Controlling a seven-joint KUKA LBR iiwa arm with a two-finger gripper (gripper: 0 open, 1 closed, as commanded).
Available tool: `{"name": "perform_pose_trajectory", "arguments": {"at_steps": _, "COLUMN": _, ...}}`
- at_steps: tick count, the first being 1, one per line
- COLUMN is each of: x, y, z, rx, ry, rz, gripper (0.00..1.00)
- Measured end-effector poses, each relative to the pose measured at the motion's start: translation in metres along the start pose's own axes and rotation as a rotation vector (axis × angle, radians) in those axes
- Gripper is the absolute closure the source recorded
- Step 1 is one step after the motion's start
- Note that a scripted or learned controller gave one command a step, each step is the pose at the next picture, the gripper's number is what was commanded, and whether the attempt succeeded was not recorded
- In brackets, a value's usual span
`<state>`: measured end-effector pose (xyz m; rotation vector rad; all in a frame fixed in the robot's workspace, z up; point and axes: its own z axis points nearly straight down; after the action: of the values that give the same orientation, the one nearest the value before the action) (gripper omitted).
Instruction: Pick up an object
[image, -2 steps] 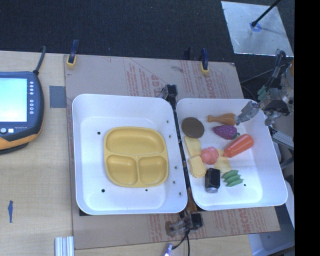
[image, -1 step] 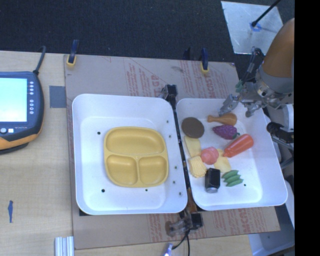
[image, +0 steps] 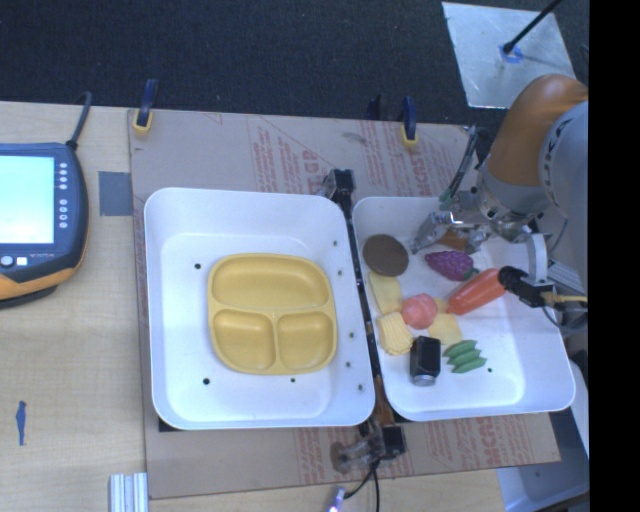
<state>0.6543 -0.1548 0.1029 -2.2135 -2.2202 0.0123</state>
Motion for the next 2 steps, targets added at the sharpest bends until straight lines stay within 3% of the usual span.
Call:
{"name": "perform_pose_trajectory", "arguments": {"at_steps": 1, "x": -0.028, "y": 0.000, "z": 0.012, "rx": 0.002, "ry": 0.003, "rz": 0.002, "gripper": 0.00}}
{"name": "perform_pose_trajectory", "arguments": {"at_steps": 2, "x": 0.015, "y": 0.000, "z": 0.012, "rx": 0.000, "ry": 0.001, "rz": -0.001, "gripper": 0.00}}
